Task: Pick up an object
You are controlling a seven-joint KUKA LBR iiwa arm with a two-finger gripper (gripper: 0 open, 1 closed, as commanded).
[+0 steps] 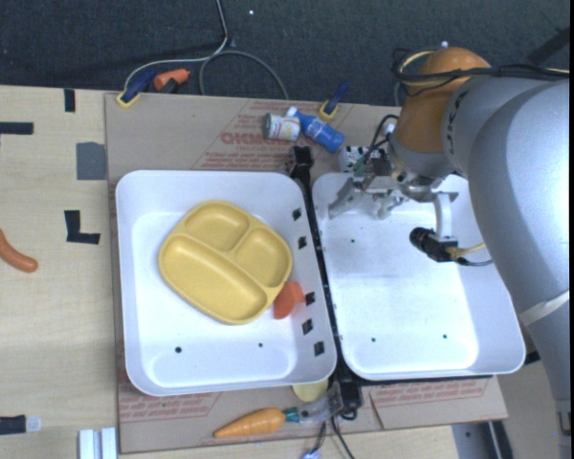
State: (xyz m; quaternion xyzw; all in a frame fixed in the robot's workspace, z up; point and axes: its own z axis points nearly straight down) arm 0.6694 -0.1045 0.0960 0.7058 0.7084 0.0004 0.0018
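The claw is seen low over the far left corner of the right bin, hung from the grey arm that reaches in from the right under its orange band. Whether the claw is spread or closed cannot be told, as the metal parts are too tangled to be read; nothing is seen between them. The objects are found in the left bin, across the divider from the claw: a yellow divided plate lies flat near the middle, and a small orange piece is tucked against the plate's right edge, close to the divider. Both lie well apart from the claw, nearer the camera and to its left. On the tabletop, a carrot lies below the left bin and a sausage far to the left.
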